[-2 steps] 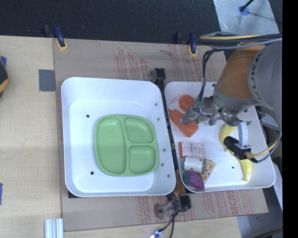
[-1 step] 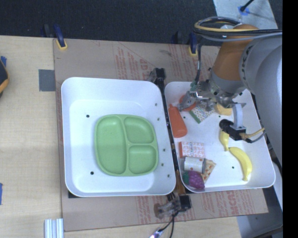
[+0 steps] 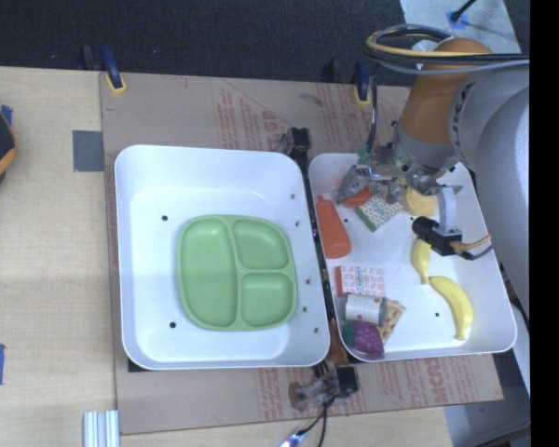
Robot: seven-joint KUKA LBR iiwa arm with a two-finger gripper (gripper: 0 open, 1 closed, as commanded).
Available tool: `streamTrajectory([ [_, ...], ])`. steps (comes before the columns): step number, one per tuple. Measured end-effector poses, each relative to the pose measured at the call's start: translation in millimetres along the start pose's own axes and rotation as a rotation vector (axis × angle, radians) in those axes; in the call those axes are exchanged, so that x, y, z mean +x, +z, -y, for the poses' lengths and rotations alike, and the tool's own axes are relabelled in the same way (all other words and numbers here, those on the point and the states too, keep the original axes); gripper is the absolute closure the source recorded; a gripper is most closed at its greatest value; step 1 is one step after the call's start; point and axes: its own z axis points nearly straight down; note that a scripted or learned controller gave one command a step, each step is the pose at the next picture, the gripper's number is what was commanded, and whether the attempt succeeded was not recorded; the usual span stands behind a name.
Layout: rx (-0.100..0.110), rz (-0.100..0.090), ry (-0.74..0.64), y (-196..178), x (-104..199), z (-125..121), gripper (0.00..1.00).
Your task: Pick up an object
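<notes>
My gripper (image 3: 374, 175) is low over the far end of the right bin (image 3: 492, 341), under the orange band of the arm. Directly below and beside it lie a small red-orange piece (image 3: 354, 197) and a patterned packet (image 3: 380, 211). An orange carrot-like piece (image 3: 334, 228) lies along the bin's left wall. I cannot tell whether anything sits in the gripper. A yellow chunk (image 3: 419, 203) lies just right of the packet.
Further down the right bin are two bananas (image 3: 421, 261) (image 3: 454, 305), a pink-and-white box (image 3: 361, 279), a white can (image 3: 361, 307), a cracker-like slice (image 3: 390, 317) and a purple item (image 3: 368, 341). The left bin (image 3: 140, 250) holds a green divided plate (image 3: 236, 272).
</notes>
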Motion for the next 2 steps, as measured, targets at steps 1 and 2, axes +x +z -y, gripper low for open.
streamTrajectory([
  [1, -0.001, 0.004, 0.001, 0, 5, 0, 0.0],
  [2, 0.005, -0.001, 0.004, -53, -58, 3, 0.0],
])
